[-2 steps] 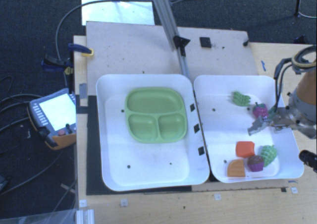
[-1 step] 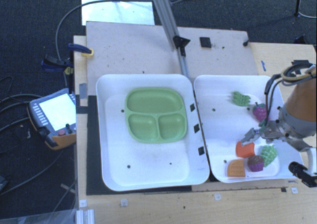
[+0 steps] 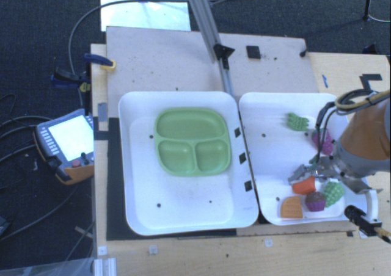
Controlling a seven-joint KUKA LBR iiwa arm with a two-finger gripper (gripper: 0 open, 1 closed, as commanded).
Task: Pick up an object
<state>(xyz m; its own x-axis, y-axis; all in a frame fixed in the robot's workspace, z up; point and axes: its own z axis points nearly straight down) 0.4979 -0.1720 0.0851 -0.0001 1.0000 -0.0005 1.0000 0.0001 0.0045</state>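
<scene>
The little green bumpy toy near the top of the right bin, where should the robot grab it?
Probably across its narrow middle, coming straight down from above. The little green bumpy toy lies flat on the floor of the right white bin, by itself, with bare floor all round, so fingers could likely fit on both sides. The other toys sit crowded near the gripper.

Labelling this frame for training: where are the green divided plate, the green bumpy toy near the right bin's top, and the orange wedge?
green divided plate [image 3: 193, 140], camera view, centre ridge.
green bumpy toy [image 3: 297, 122], camera view, its middle.
orange wedge [image 3: 291, 207], camera view, top face.
</scene>
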